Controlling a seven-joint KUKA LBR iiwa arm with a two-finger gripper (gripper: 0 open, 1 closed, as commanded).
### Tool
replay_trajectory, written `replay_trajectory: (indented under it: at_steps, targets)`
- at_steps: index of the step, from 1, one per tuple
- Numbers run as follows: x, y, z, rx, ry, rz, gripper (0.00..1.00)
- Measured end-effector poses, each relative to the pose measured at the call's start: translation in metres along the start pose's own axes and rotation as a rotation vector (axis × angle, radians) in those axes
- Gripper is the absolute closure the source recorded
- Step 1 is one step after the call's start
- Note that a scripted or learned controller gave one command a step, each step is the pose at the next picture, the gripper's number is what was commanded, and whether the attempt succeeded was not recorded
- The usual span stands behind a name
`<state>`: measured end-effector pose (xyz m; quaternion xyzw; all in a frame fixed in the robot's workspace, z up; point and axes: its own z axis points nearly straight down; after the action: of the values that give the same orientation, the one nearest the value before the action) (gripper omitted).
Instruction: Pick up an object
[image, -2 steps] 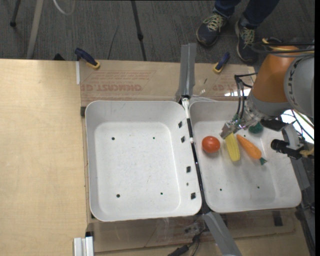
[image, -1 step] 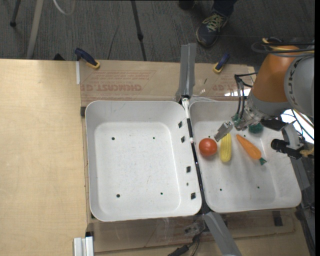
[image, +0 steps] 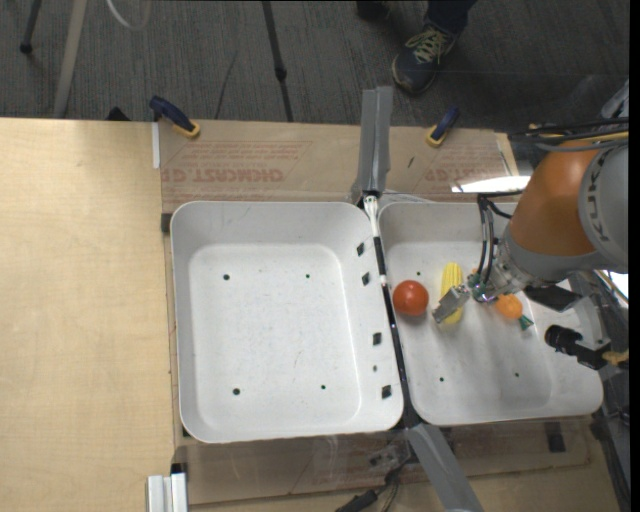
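Right at the gripper (image: 458, 298), whose finger state I cannot tell, lies the yellow corn (image: 451, 292), so descending squarely over its narrow width seems best, keeping clear of the orange piece (image: 510, 307) behind and the tomato (image: 410, 297) beyond.

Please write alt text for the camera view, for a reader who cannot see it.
A grey and orange robot arm reaches into the right white bin, its gripper over a yellow corn cob, between a red tomato and a small orange piece.

One fixed camera looks down aslant on both bins (image: 290, 215).
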<state>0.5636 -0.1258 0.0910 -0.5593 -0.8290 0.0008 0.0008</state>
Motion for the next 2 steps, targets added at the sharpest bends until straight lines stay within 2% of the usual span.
replay_trajectory:
  at_steps: [1, 2]
  targets:
    - [0.0057, 0.0582, -0.0009, -0.003, -0.002, -0.098, 0.0]
    - [0.005, 0.0583, -0.0102, -0.004, -0.004, -0.098, 1.0]
